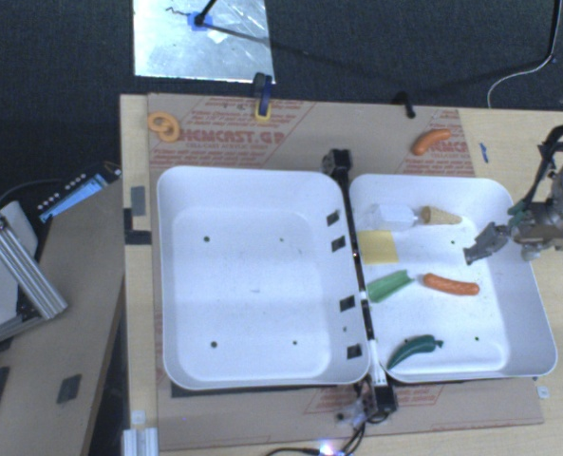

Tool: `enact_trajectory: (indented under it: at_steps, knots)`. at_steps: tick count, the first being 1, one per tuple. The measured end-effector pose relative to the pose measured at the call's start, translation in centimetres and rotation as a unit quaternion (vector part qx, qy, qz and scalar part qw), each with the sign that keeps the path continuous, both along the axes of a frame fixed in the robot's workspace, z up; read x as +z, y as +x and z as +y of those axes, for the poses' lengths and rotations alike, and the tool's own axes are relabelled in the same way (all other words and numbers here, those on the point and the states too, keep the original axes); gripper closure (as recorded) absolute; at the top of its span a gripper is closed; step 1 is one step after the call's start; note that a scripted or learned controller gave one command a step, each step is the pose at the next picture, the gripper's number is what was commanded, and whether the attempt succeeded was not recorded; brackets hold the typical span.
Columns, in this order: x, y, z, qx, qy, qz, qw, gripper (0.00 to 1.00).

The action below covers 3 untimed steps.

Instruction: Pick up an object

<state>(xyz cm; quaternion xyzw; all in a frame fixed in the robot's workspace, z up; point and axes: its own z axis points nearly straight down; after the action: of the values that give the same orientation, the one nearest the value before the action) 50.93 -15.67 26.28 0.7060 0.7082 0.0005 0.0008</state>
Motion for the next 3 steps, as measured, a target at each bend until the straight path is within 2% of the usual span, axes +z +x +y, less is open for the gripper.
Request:
enact_trajectory:
  at_steps: [1, 2, 3]
  knots:
    - [-18.6, 5.1, -0.4, 0.001, 0.0005, 0.002, 1.0, 0.0]
    - [-17.7, 12.1, 3.9, 0.003, 0.0004, -0.003, 1.0, 0.0]
    - [-17.8, 16.1, 7.0, 0.002, 0.001, -0.001, 1.0, 0.0]
